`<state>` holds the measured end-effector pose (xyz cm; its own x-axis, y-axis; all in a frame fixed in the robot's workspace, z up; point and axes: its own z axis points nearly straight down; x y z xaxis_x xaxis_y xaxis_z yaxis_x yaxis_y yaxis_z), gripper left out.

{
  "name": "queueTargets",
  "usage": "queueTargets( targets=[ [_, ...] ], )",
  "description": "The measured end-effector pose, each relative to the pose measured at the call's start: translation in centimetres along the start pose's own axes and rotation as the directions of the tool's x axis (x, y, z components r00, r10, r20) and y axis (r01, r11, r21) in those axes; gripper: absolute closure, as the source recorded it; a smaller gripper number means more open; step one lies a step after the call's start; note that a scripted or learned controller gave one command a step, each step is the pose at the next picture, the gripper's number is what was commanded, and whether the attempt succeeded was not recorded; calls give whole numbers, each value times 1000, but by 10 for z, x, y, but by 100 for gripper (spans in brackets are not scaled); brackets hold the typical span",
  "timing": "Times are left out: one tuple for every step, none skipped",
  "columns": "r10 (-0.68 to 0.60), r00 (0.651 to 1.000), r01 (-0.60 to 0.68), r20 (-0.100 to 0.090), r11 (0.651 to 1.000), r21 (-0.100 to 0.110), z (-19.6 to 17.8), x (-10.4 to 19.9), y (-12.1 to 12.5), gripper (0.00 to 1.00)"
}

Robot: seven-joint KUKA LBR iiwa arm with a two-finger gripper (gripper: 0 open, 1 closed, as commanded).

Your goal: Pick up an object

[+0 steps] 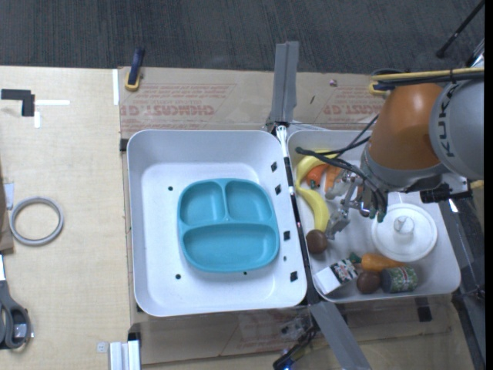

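Note:
The right bin (449,277) holds several small items: a yellow banana (311,200), an orange piece (315,175) beside it, a brown round fruit (316,241), a white round lidded dish (404,233), a carrot (379,263), a brown ball (368,282) and a mottled green can (400,278). My gripper (339,220) hangs low in this bin, just right of the banana and above the brown fruit. I see nothing clearly held in it. The grey arm with its orange band (407,126) covers the bin's far right part.
A blue divided plate (228,224) lies in the left bin (146,168). A black and white packet (336,275) sits at the right bin's near left corner. A grey ring (35,220) and scissors (14,324) lie on the bench at left.

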<state>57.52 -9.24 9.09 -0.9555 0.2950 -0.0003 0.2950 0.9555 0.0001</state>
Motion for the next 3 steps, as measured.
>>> queueTargets(
  targets=[
    [129,992,-129,-1,992,1,0,15,-5,0],
    [257,967,-257,1,967,0,0,-9,2,0],
    [152,988,-152,-10,988,7,2,-61,9,0]
  ],
)
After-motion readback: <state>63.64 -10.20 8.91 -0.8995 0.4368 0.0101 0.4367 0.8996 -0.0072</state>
